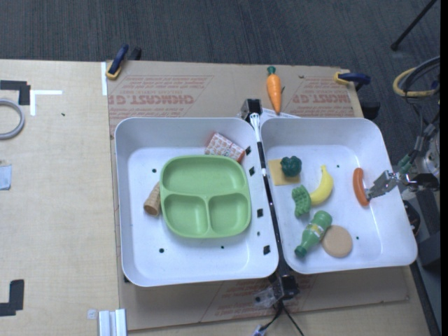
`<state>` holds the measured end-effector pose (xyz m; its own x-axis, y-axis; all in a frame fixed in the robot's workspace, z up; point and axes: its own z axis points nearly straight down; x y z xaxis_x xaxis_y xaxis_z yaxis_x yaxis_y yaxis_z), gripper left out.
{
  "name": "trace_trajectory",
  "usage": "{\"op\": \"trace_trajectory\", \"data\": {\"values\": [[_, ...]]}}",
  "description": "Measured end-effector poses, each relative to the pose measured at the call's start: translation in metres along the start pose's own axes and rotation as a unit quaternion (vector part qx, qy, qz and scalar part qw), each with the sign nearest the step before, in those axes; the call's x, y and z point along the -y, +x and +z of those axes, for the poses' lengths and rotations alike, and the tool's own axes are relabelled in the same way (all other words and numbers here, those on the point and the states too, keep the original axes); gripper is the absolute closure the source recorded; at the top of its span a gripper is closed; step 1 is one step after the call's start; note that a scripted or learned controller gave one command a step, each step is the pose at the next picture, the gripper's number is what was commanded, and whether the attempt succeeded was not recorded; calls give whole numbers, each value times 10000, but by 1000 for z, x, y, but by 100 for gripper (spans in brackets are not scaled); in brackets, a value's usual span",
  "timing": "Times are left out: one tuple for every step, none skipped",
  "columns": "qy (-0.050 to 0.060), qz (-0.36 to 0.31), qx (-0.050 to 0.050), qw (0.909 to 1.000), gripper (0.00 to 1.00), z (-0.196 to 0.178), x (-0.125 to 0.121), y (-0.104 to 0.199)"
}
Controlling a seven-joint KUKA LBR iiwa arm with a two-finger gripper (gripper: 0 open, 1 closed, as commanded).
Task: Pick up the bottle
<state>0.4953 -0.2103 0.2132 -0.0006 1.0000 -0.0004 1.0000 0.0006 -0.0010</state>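
bench [56, 187] | cardboard sheet [168, 93] | two white bins [126, 208] | carrot [273, 88]

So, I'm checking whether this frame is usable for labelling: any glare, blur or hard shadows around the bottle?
Camera view: even, soft light; the green bottle is sharp enough, with a faint shadow and no glare; the white bin is bright but not blown out; the pincer at the right rim looks small and slightly soft.

Little of the arm to go on — just a gripper [382, 185] at the frame's right side, silvery grey metal, slim and angular, with thin pale fingers [379, 188]. Behind these, a darker boxy mount with a small teal-green patch and dark cabling — details too small and blurred for screws or markings.
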Motion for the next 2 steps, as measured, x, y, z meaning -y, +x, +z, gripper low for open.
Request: {"op": "trace_trajectory", "data": {"values": [[-3,-6,7,10000,100,-9,-1,0],[4,2308,1,9730,100,-22,18,25]]}}
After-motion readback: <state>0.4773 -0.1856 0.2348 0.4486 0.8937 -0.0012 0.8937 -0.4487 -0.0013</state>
